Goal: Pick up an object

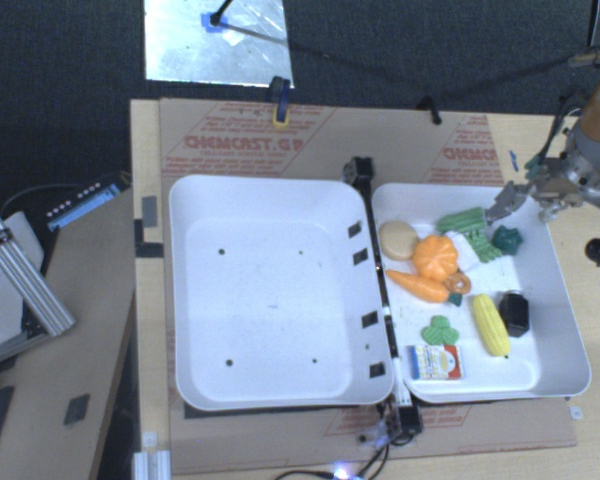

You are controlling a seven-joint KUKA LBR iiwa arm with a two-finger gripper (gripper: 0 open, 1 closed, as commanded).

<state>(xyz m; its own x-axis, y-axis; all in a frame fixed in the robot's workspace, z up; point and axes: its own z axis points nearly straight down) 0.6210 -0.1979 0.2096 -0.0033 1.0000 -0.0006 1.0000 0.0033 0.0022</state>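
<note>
Camera view: board reads "CHEMCAST GP"; pincer state indiscernible, above right bin.

Brown bench board with red lettering, two white bins side by side on it, left bin, right bin, touching at the middle.

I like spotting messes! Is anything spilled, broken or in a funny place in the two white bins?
Nothing looks spilled or broken. All the toys sit bunched in the right white bin: an orange plastic pumpkin, an orange carrot, a yellow corn cob, a small black block and green pieces. The gripper hovers over that bin's far edge.
</note>
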